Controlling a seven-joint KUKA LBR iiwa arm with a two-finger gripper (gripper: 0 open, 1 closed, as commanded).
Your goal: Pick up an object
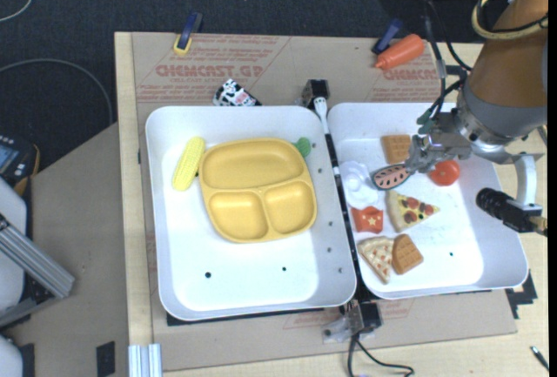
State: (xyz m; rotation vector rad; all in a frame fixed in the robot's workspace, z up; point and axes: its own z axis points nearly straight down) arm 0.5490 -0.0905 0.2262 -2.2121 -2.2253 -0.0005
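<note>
Toy food lay nearest in the right bin (496, 266): a pizza slice (376, 255) touching a cracker (406, 253). My gripper (424, 149) hung over that bin between a fish-like toy (392, 176) and a red tomato (445, 172); I could not tell its state. Desk (287, 70) cardboard read "CHEMCAST GP".

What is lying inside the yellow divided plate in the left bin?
The yellow divided plate shows three bare compartments. A corn cob lies beside its left edge, and something green peeks out at its upper right corner, partly covered by the rim.
</note>
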